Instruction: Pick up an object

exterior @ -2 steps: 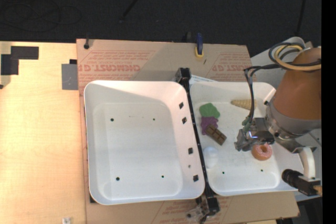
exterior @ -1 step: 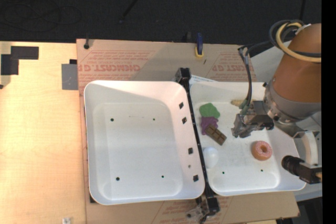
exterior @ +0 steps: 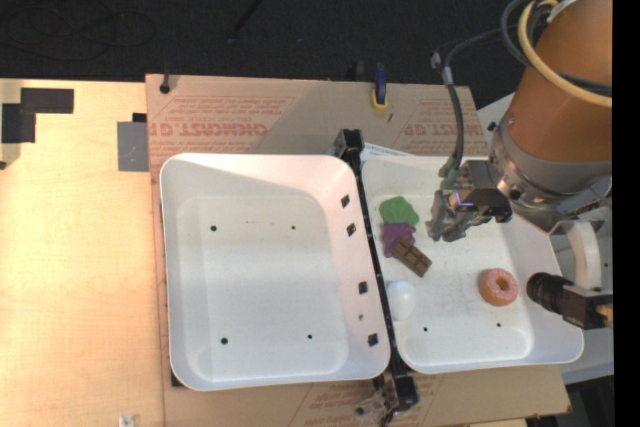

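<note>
Your pincer [exterior: 447, 227] is hovering over the right bin [exterior: 540, 340], just right of the green piece [exterior: 399, 210], purple piece [exterior: 397, 235] and brown bar [exterior: 411, 259] clustering near the divider; you cannot tell how wide it is standing. A pink donut [exterior: 498, 287] is lying apart, nearer the bin's right side.

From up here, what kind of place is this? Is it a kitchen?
Not a kitchen; more likely a robot lab or test bench. A grey and orange robot arm reaches over two white bins on a plywood bench, and the right bin holds toy food such as a pink donut, with cables trailing nearby.
</note>
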